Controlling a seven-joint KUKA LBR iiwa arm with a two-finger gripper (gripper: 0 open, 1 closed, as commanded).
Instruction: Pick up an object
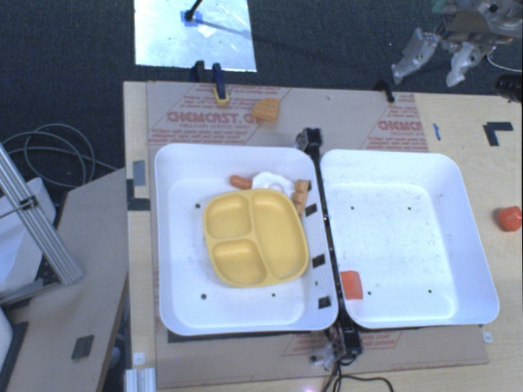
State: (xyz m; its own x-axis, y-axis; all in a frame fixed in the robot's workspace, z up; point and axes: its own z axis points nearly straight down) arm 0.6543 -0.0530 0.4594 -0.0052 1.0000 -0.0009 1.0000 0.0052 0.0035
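Desk (470, 129): a light wooden surface carrying a printed cardboard sheet, with two shallow white bins side by side on it.
Left bin (176, 243): a shallow white plastic bin holding the tray and several small items.
Right bin (458, 219): a shallow white plastic bin; a small orange-red block (350, 284) sits near its front left corner, close to the divide between the bins.
Tray (254, 238): a yellow plastic plate with three compartments, lying flat in the middle of the left bin, turned slightly askew.
Gripper (436, 62): a metal two-finger gripper at the top right, above the dark floor beyond the desk's far edge, well apart from both bins; its two pale fingers are spread apart with nothing between them.
White piece (270, 181): a small white object touching the tray's far rim.
Tan wedge (265, 109): an orange-tan chunk on the cardboard behind the left bin.
Sausage (240, 181): a small orange sausage-shaped item just left of the white piece.
Brown stick (301, 193): a short tan piece by the tray's right far corner.
Red object (508, 218): a small red-orange item on the desk, right of the right bin.
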